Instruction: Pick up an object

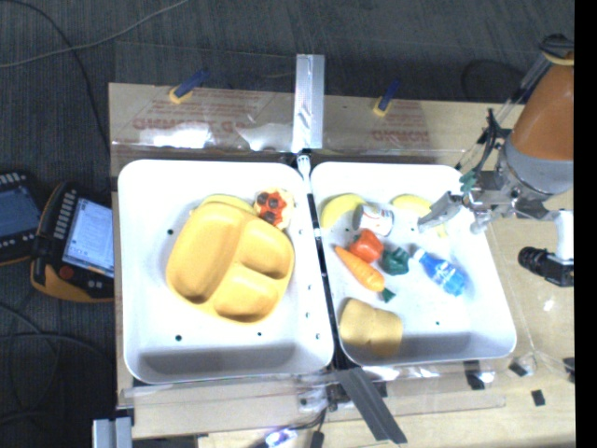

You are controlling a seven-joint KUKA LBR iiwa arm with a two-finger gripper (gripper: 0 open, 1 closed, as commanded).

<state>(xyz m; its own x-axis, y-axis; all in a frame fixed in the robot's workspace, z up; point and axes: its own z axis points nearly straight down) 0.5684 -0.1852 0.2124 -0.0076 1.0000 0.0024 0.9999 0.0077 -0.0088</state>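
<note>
Gripper: mine (pixel 438 215) hangs over the right bin's (pixel 499 292) back right part; I cannot tell its state.
Below me: blue bottle (pixel 442 274), just beside green toy (pixel 395 260).
Nearby: carrot (pixel 360 267), red pepper (pixel 367 245).
Left bin (pixel 140 278): yellow divided tray (pixel 230 259).

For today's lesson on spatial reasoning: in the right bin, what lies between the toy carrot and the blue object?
In the camera view, a small dark green toy lies between the carrot and the blue object, closer to the carrot, on the right bin's white floor.
</note>
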